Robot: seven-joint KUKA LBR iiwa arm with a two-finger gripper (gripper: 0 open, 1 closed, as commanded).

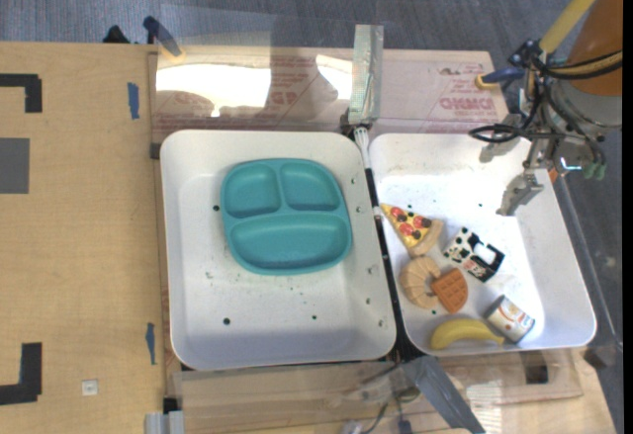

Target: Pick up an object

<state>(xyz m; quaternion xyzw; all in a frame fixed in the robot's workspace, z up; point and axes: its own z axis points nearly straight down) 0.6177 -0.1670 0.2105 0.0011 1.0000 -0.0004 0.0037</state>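
The right bin (445, 170) holds several small items in its near half. A toy pizza slice (413, 227) lies by the divider. A black-and-white piece (473, 254) sits to the right of it. Below are a tan round biscuit (421, 280) and an orange waffle (452, 292), touching each other. A yellow banana (465, 331) and a small can (509, 317) lie along the front edge. My gripper (524, 187) hangs over the bin's far right part, above and right of all these items, touching none of them.
The left bin (188, 254) bears a teal divided plate (287, 215). A clear panel and cardboard stand behind both bins. Cables hang around the wrist at the right. Flat cardboard covers the bench at the left.
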